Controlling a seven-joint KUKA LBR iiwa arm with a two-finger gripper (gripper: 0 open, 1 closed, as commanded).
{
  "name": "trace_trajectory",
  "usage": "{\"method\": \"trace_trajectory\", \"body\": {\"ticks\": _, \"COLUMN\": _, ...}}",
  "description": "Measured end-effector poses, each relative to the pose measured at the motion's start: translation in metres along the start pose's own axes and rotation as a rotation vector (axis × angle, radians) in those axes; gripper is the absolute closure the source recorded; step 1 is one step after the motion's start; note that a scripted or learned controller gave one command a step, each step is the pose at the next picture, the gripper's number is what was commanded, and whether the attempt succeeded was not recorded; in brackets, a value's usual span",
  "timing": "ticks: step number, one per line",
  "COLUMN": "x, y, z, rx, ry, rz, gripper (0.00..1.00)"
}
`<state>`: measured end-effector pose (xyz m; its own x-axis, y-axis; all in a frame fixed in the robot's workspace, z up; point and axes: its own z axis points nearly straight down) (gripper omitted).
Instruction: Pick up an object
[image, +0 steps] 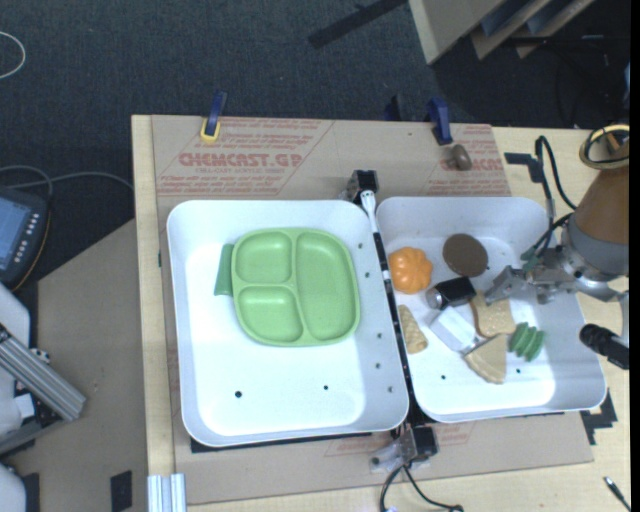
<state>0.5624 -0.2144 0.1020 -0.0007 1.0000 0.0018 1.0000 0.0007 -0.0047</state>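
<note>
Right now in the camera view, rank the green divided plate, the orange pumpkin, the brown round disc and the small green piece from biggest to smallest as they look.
1. green divided plate
2. and 3. orange pumpkin and brown round disc: too alike to rank
4. small green piece

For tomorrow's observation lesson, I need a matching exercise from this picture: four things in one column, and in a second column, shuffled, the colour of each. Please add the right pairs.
Things:
1. divided plate in the left bin
2. pumpkin-shaped toy by the right bin's left wall
3. round disc toward the far side of the right bin
4. clamp on the bench's far edge, left

Colours:
A. brown
B. yellow and blue
C. light green
D. orange

Pairs: 1-C, 2-D, 3-A, 4-B
</note>
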Motion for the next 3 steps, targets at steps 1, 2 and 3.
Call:
{"method": "trace_trajectory", "body": {"ticks": 1, "x": 0.001, "y": 0.002, "z": 0.015, "rx": -0.004, "ry": 0.002, "rz": -0.001, "gripper": 0.0}}
{"method": "trace_trajectory", "body": {"ticks": 2, "x": 0.001, "y": 0.004, "z": 0.003, "rx": -0.013, "ry": -0.002, "rz": -0.001, "gripper": 1.0}}
{"method": "trace_trajectory", "body": {"ticks": 3, "x": 0.003, "y": 0.003, "z": -0.042, "rx": -0.01, "ry": -0.004, "rz": 0.0, "gripper": 1.0}}
